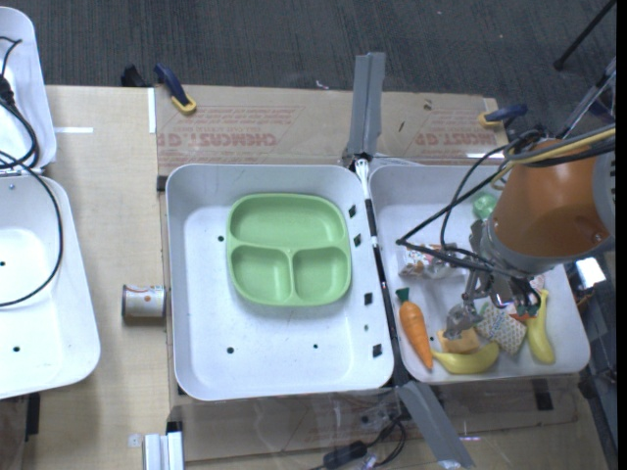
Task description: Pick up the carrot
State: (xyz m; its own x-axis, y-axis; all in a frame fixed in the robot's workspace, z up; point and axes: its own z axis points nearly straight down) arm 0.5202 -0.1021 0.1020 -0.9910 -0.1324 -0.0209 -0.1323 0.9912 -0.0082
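— Where's the carrot [415,333]?

— In the right bin [392,196], by its left wall, green top away from the camera, tip toward it, long axis along that wall.

— And your claw [483,306]?

— Over the clutter, right of the carrot; grip state I cannot tell. I'm approaching; next I shift left and align.

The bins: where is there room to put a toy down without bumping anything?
The left bin has bare white floor all around the green tray, widest along the near edge. The right bin is bare near its far left corner. Its near half is crowded: the carrot, two bananas and other bits sit under the gripper.
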